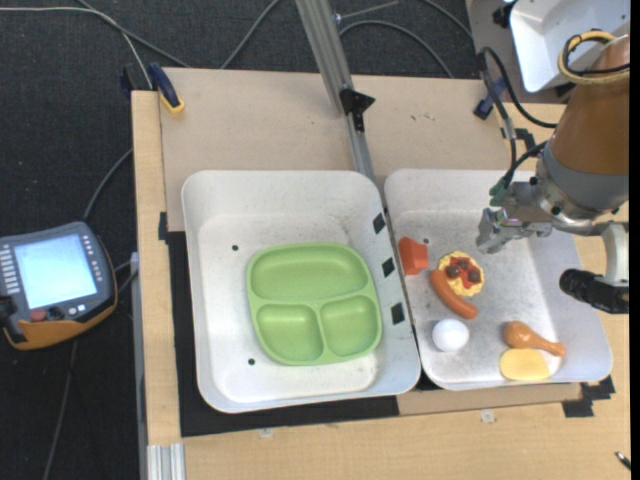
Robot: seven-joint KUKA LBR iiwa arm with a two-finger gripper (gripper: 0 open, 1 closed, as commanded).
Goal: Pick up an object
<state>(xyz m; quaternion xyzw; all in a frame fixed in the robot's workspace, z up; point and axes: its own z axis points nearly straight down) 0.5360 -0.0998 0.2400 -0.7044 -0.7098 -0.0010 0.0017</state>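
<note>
Near the lower edge of the frame: wooden counter (155, 268), pale brown, over a dark carpeted floor (60, 118). At lower left on that floor, a teach pendant (50, 283) with a lit screen and orange casing.

On the counter, two shallow white bins side by side. In the left bin (215, 228), a green divided plate (315, 301) with three compartments, lying flat.

In the right bin (580, 318), toy food gathered toward the lower middle. Nearest the bottom edge: a yellow piece (525, 366), touching a brown drumstick (532, 339) just above it. To their left, a white ball (450, 335). Above the ball, an orange sausage (453, 294) lying on a slant, its upper end touching a small pizza slice (463, 272) with red toppings. Left of that, an orange-red block (413, 256) close to the bin's left wall.

Over the right bin's upper part, at right centre of the frame: end effector (497, 230), hanging just above and to the right of the pizza slice, apart from it. Cannot tell from this slant how the end effector is set; nothing seen between its parts. Behind it, grey wrist and broad orange band of the arm (590, 118), entering from the right, cables looped beside it.

Further back, upper centre: a slanted metal pole (330, 58) rising from between the bins. At the counter's far corners, blue clamps (165, 88). Beyond, loose grey cables (250, 23) on the floor.
</note>
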